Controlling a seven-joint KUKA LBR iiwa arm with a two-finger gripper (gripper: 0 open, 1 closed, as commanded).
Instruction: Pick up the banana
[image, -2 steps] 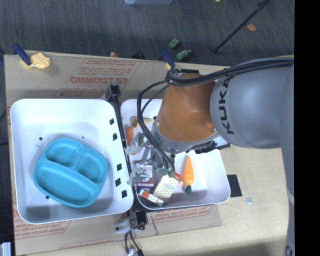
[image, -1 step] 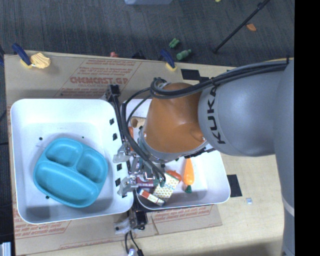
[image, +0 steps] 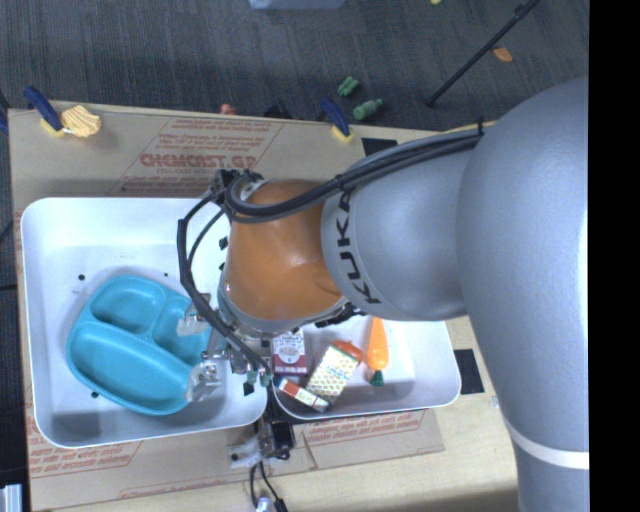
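Met first the grey arm (image: 520, 250), bulking large across the right and nearest the lens, with KUKA lettering on its flank. Followed it down to the orange band (image: 275, 260), looped by black cables (image: 200, 225). Found the gripper (image: 210, 365) under that band, low over the right end of the left bin (image: 40, 300), close to the seam between the 2 bins. Could not tell the claw's state, spread or pressed together, from so cluttered and shadowed a patch.

Noted in the left bin 1 blue divided plate (image: 120, 345), lying tilted, its right edge just beside the gripper. Noted in the right bin (image: 440, 385), along its near side, 4 small things: a carrot (image: 377, 345) standing on end toward the right, a patterned box (image: 332, 372) just left of it, a red-and-white carton (image: 288, 350) partly under the wrist, and a short tube (image: 300, 395) near the front rim.

Could not tell the banana's place, with much of both bins hidden under the arm.

Saw beyond the bins a printed cardboard sheet (image: 200, 150), pinned at its far edge by 2 blue clamps, 1 at the left corner (image: 40, 105) and 1 near the middle (image: 335, 115). Picked out, farthest off, 2 small green objects (image: 360, 100) on dark carpet (image: 150, 50).
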